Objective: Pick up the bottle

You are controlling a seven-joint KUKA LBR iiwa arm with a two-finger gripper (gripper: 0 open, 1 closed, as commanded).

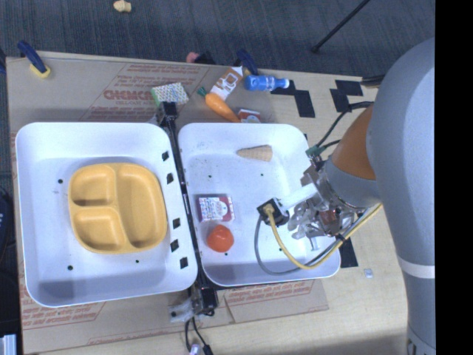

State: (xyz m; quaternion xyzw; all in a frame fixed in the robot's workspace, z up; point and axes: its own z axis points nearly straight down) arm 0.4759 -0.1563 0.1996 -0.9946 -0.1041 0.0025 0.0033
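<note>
So the gripper (319, 224) is sitting low over the near right corner of the right bin (247, 276), tangled up in its own yellow and grey cabling, and honestly I can't tell how its pincer stands, the whole end is a blur of metal and wire. Nothing that looks like a bottle is anywhere around it.

Just left of that, in the near part of the same bin, there's a tomato (219, 238) with a small red-and-white packet (214, 208) touching it on the far side. Farther back in that bin lies a tan cone-shaped thing (255, 152). The left bin (37, 198) holds a yellow divided plate (117, 205).

The bottle (264, 83), blue with a cap, is way off beyond the far rim of the right bin, lying on the cardboard next to a carrot (220, 106) and a little carton (227, 81).

My read: the pick hasn't really started. The arm is well apart from the bottle, so approach, grasp and lift are all left to do.
</note>
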